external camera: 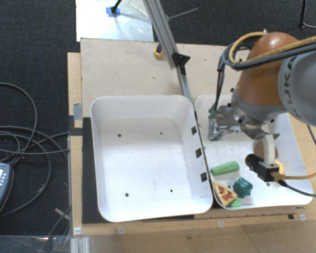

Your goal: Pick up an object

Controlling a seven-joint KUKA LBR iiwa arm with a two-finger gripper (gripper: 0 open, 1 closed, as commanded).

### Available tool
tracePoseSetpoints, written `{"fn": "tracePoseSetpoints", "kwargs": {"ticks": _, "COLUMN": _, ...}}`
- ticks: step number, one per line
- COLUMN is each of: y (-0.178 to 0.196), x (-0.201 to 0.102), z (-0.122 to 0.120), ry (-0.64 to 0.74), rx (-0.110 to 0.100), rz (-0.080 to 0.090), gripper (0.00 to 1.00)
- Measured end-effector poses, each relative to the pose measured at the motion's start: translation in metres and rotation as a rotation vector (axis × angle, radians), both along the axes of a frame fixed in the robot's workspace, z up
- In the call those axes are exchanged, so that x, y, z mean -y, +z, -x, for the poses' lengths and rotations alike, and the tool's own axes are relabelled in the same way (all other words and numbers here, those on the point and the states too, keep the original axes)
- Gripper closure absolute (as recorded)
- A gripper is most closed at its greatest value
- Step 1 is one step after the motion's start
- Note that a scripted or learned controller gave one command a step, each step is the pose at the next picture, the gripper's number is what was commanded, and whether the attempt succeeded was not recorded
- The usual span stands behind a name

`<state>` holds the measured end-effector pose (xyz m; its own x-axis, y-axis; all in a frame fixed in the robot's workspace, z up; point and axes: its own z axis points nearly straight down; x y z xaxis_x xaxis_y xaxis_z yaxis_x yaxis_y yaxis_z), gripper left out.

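Crowding the right bin (290, 141): green cylinder (224, 168), teal block (243, 187), arm (274, 73) above.

Bench with two white bins

A pale fibreboard bench (126, 67) is seen from above, set against dark carpet. Two shallow white bins are borne on it side by side: the left bin (102, 157) and, touching it along one wall, the right bin (294, 141). A dark strip (87, 167) is laid beneath the left bin's outer edge.
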<state>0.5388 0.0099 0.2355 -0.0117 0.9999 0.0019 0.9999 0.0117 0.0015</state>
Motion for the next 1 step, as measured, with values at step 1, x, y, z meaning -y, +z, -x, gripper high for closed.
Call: {"fn": "tracePoseSetpoints", "kwargs": {"ticks": 1, "y": 0.005, "x": -0.0574, "z": -0.0022, "ry": 0.0, "rx": 0.0, "rz": -0.001, "gripper": 1.0}}
